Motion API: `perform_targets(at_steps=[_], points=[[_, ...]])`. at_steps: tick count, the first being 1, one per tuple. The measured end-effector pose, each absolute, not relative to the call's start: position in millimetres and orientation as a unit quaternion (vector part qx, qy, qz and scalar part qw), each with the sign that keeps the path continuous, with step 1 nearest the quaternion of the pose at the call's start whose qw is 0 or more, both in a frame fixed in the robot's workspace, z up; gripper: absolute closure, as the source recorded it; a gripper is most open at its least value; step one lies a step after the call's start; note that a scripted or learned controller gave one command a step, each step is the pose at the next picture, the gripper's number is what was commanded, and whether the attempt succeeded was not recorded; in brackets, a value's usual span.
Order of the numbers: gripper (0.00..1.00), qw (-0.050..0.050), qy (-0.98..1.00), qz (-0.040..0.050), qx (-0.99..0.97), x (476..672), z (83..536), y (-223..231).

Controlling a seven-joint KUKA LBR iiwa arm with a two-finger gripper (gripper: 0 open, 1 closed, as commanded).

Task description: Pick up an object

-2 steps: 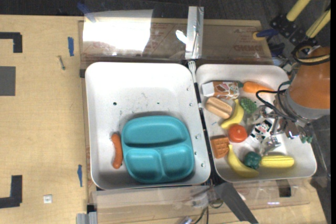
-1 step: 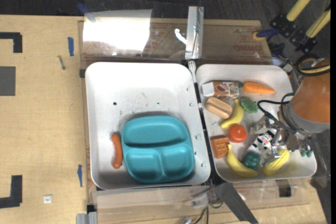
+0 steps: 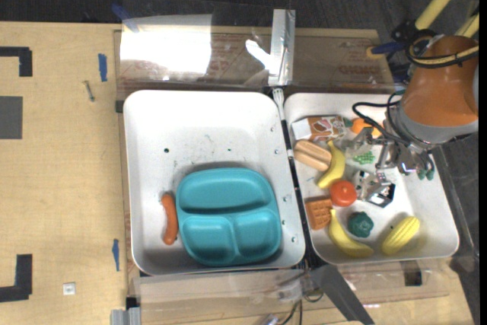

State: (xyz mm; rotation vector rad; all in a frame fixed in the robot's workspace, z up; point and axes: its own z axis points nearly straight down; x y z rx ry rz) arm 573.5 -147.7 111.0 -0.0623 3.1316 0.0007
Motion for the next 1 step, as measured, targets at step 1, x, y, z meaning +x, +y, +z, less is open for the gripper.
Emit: perform_targets(at_steps=[1], points=[[0.0,-0.007,1.0,-0.0012,-0.013,623.6,88.1,-117.7]])
